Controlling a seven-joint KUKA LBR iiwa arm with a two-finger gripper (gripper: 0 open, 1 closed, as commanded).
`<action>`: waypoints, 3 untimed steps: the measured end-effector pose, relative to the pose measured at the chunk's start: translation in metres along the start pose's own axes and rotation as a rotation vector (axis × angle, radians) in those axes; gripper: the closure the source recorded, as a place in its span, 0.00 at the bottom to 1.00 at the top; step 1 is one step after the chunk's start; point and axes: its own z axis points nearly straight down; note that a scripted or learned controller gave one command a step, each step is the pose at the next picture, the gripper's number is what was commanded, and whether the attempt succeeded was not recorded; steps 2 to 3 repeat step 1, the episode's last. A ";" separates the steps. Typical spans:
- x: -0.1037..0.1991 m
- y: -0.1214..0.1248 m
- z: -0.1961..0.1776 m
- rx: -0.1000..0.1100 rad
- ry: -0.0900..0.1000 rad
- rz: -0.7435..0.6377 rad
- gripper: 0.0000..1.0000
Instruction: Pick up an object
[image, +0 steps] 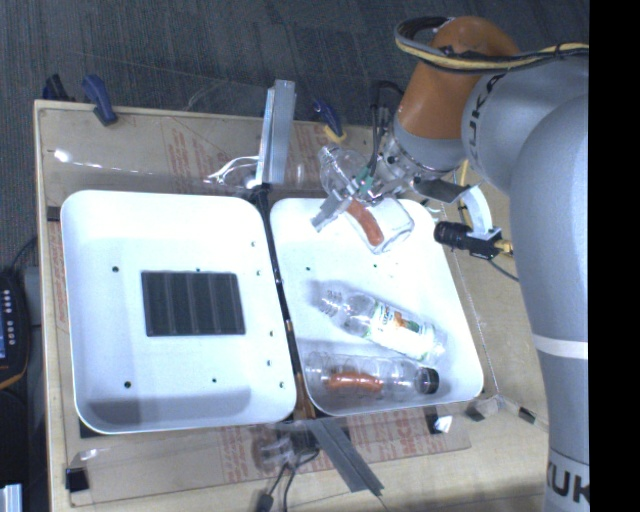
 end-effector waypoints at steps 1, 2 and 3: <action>-0.032 -0.048 -0.012 0.003 0.003 -0.022 1.00; -0.032 -0.048 -0.012 0.003 0.003 -0.022 1.00; -0.032 -0.048 -0.012 0.003 0.003 -0.022 1.00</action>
